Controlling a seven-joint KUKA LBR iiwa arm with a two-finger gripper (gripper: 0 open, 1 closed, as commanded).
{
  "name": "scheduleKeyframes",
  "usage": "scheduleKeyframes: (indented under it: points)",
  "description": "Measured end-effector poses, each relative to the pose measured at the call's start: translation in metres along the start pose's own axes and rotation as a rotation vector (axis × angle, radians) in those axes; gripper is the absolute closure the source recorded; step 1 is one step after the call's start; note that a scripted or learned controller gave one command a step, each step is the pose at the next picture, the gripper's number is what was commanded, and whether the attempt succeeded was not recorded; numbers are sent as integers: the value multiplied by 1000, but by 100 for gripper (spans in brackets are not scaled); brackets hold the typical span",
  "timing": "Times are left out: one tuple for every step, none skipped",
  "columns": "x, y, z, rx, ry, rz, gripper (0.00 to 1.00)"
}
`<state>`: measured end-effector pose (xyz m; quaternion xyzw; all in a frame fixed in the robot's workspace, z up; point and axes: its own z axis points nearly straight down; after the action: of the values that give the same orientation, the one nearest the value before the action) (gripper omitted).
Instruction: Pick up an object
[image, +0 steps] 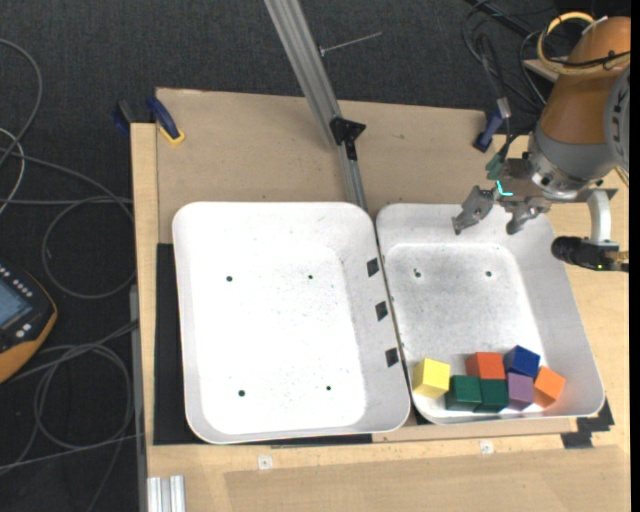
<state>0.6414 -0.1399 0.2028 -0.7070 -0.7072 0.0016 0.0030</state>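
While the arm reaches in from the right, bent down over the far edge of the right bin, its jaws hang spread wide with nothing between them. Against that bin's near wall sits a huddle of blocks: yellow block, green block, red block, blue block, purple block, orange block. No writing can be read on the bench.

A wooden bench stands on dark carpet strewn with black cables
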Motion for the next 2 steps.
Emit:
scheduleKeyframes:
  points:
    - [0, 1, -3, -5, -2, -1, 0]
    - [-6, 9, 50, 0, -1, 0, 0]
